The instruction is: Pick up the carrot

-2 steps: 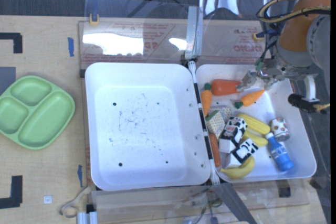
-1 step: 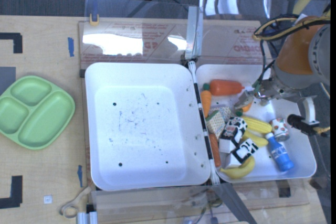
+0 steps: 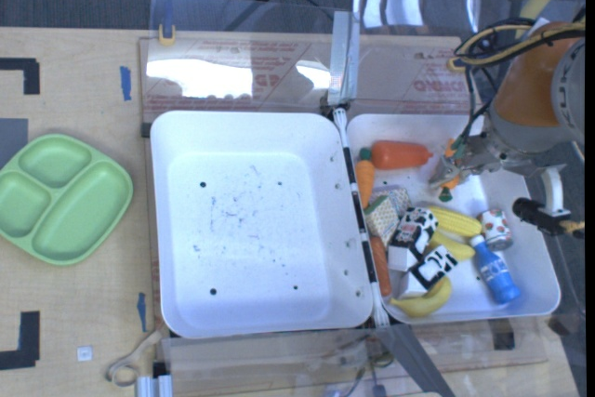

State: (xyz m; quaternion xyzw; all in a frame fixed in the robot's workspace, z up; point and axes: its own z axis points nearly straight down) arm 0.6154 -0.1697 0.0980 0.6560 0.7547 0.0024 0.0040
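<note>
While 2 carrots (image 3: 401, 153) and 2 bananas (image 3: 449, 220) lay in the right bin (image 3: 539, 297), the tool (image 3: 453, 170) hovered beside the upper carrot; its opening I could not tell.

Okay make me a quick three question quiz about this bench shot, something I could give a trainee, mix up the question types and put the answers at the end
1. True or false: the carrot lies in the left bin.
2. Which thing sits nearest the right bin's front right corner? A) blue bottle B) banana C) green divided plate
3. Fill in: the gripper sits just to the ____ of the carrot in the camera view.

Key
1. False; it lies at the back of the right bin.
2. A
3. right
</note>
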